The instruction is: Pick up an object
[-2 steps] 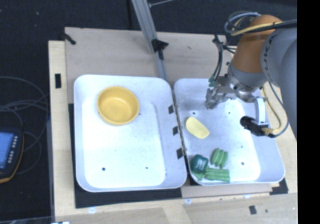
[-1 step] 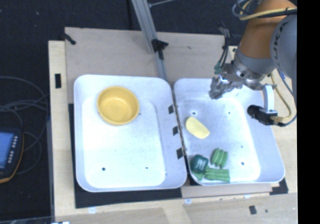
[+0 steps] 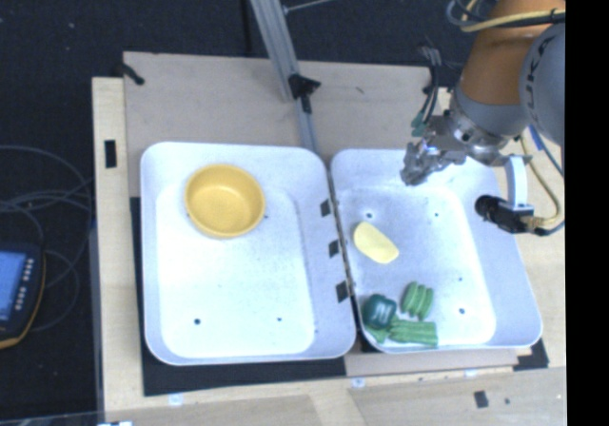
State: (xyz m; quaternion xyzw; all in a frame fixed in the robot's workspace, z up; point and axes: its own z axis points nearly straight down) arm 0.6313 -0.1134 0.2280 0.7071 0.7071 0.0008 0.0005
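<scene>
Two shallow white bins are set side by side on a light wooden surface, which is seen from above at a slant. In the left bin, a yellow bowl is placed upright toward the far left part, well apart from everything else. In the right bin, a pale yellow object is found near the dividing edge, roughly midway along it. Closer to the near edge, three green objects are grouped: a dark green piece beside the divider, a lighter green piece just to its right, and a flat green piece just below both, close against them. The grey arm with its orange band is brought in from the right, and the gripper is positioned over the far part of the right bin, well apart from the yellow object and the green group. Nothing is seen between the fingers; whether they are spread or closed cannot be told. A slanted metal rail is seen behind the bins.
</scene>
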